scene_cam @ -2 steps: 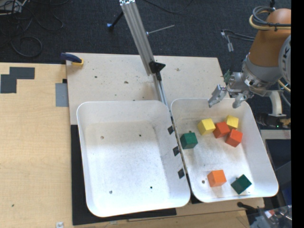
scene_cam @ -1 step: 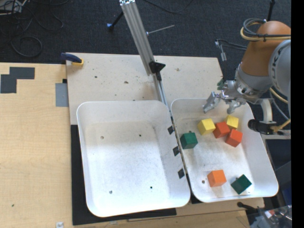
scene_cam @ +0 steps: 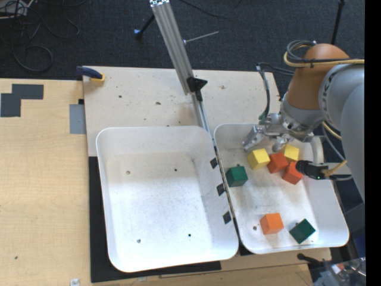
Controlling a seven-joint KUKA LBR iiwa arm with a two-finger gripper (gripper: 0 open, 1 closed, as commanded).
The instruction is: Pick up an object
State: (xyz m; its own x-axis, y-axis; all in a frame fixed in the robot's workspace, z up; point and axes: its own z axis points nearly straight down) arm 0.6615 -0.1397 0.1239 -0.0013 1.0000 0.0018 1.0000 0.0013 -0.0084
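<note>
Two white bins sit side by side on the bench. The left bin (scene_cam: 155, 201) has only small dark specks on its floor. The right bin (scene_cam: 333, 231) has little blocks in it.

The gripper (scene_cam: 269, 134) hangs over the far part of the right bin, at the end of the grey arm (scene_cam: 339, 100) with its orange band. Its metal fingers look spread a bit, and nothing sits between them. I cannot tell for sure how wide they are.

Just near the gripper is a yellow block (scene_cam: 259, 158). Beside it on the right are a red block (scene_cam: 277, 162), another yellow block (scene_cam: 292, 154) and one more red block (scene_cam: 292, 174), all close together. A green block (scene_cam: 236, 176) sits by the bin's left wall. At the near end are an orange block (scene_cam: 272, 223) and a dark green block (scene_cam: 302, 230), close to each other
</note>
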